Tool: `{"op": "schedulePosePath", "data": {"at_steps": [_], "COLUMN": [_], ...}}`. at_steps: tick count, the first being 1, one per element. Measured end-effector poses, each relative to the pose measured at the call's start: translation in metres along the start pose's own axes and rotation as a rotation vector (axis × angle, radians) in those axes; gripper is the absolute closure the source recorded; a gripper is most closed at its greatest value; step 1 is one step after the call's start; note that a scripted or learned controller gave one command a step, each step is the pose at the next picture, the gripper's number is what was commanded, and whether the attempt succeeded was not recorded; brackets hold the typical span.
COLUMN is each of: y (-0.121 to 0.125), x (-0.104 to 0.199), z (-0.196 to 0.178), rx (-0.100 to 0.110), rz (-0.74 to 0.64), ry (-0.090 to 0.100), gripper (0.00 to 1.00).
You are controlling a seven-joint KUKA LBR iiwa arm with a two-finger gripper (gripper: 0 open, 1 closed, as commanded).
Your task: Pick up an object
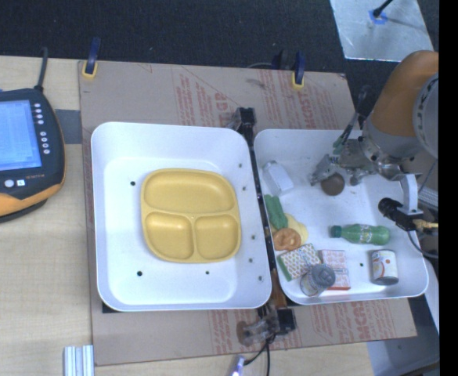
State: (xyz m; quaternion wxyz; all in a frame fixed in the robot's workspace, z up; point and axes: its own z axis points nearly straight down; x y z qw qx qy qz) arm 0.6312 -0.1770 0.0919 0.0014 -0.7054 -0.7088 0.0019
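In the right bin (291,141) we see a small brown roundish object (333,184) lying on the white floor near the far side, and the end effector (346,171) sits right over it; its metal fingers (323,169) spread to either side of the brown object, so we read the jaws as open, with nothing lifted between them. The grey arm (401,100), with its orange band, comes in from the right edge.

Nearer the camera in the same bin, a green bottle (360,233) lies on its side, and a small can with a red-and-white label (384,266) stands just beyond it toward the near right corner; a white crumpled item (277,177) rests near the left wall, with a long green object (275,211) below it, an orange ring-shaped piece (286,238) beside that, and a cluster of flat packets (313,261) and a grey lidded container (319,278) at the near edge.

The left bin (111,210) holds a yellow three-compartment tray (190,214), lying flat in the middle; both bins rest on a cardboard sheet (182,92) clamped to the desk (25,288); a control pendant with a lit blue screen (13,151) lies at the far left.
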Motion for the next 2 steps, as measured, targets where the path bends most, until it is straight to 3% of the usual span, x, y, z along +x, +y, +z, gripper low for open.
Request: {"op": "schedulePosePath", "data": {"at_steps": [1, 2], "y": [0.0, 0.015], "x": [0.0, 0.055], "z": [-0.011, -0.017], "rx": [0.001, -0.003], "rz": [-0.002, -0.001], "ry": [0.0, 0.0], "gripper": [1.0, 1.0]}}
